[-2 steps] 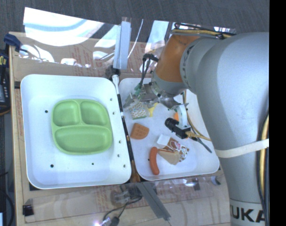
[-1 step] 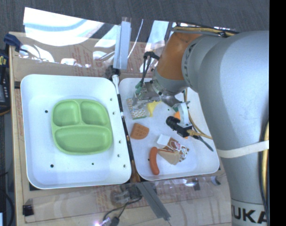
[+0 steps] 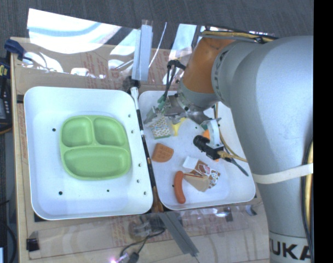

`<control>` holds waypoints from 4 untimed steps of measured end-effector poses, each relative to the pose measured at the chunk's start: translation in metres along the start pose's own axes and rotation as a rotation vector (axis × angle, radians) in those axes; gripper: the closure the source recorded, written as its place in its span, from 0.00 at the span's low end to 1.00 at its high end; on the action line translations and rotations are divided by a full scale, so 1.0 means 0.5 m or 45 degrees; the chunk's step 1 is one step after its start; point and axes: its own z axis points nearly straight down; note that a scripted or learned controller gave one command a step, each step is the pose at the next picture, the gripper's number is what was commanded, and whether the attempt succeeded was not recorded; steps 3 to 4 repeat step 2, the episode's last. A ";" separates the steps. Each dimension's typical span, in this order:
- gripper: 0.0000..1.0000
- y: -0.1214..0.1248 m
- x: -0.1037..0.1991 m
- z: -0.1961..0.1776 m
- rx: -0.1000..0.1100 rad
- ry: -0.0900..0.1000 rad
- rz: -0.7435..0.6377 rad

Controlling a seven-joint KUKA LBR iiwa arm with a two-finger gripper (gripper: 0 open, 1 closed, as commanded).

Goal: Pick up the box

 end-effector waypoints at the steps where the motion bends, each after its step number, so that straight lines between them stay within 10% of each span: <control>1: 0.00 -0.004 0.001 0.028 -0.009 -0.006 0.049; 2: 1.00 -0.005 0.008 0.014 -0.003 0.000 0.041; 4: 1.00 -0.005 0.008 0.014 -0.003 0.000 0.041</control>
